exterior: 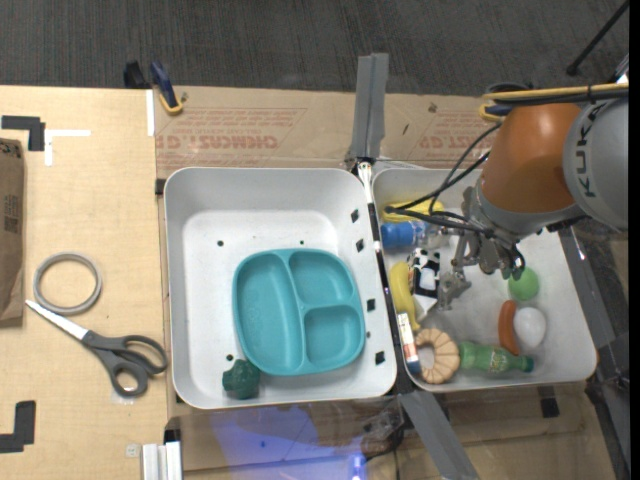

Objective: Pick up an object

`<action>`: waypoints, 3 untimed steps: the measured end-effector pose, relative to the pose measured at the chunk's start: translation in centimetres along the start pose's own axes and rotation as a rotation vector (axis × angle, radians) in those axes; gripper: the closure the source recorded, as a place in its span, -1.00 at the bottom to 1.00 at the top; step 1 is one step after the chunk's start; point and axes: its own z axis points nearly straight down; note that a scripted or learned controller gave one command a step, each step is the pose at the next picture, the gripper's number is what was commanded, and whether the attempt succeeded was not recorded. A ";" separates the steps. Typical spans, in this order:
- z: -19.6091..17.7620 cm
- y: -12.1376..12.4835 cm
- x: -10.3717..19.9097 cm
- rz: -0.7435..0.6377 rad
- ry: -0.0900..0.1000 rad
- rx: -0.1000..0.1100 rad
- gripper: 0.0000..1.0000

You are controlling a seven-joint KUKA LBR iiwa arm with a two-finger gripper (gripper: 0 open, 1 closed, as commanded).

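- Arm (545, 158) reaches in from 3 o'clock, wrist over the right bin (575, 368); gripper (462, 278) hangs low near the bin's centre, fingers pointing down.
- Finger gap is lost in cables and clutter, so can't tell if it's wide or narrow. Nothing seen between them.
- Candidates sit packed round it: black-and-white toy (427, 271) just at 9 o'clock of the tips, banana (401, 286) further at 9, blue can (402, 234) at 11.
- At 3 o'clock: green ball (523, 285); at 4, orange-and-white egg shape (523, 326). At 6: green bottle (494, 359) lying flat, ring donut (437, 355) at 7.
- Left bin (190, 228) has a teal divided plate (299, 311) and a dark green lump (241, 379) at its 7 o'clock corner; both well apart from the arm.
- To do it well, I reckon: commit to one item, prob. the toy as nearest, centre over it, drop straight, close firm, lift slow.
- Risk: crowding. A finger could land on a neighbour and nudge the pile.
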 end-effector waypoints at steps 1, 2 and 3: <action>0.3 -8.4 2.6 -0.004 0.003 -0.002 -1.00; 0.3 -11.1 9.4 -0.104 0.003 -0.002 -1.00; -0.7 -10.9 9.2 -0.109 -0.001 -0.001 1.00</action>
